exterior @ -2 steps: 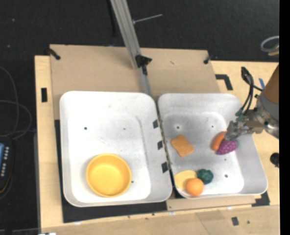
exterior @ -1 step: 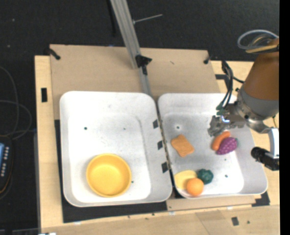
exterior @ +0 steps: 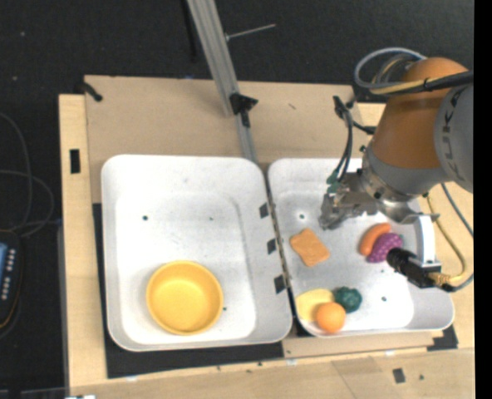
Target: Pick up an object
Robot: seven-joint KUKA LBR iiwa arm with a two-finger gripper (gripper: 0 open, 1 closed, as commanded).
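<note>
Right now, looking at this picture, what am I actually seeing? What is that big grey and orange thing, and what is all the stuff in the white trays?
You are looking down at a slant from a camera fixed above a workbench. The grey and orange thing is a robot arm reaching in from the right. At its end is a claw, hanging over the right tray. I cannot tell whether it is open or shut, and nothing shows in its grip.

The right tray holds small toy-like items: a tan flat piece, an orange and purple piece, a dark green lump, a pale yellow piece and an orange ball. The left tray holds a yellow bowl. The arm's job is to pick something up.
</note>
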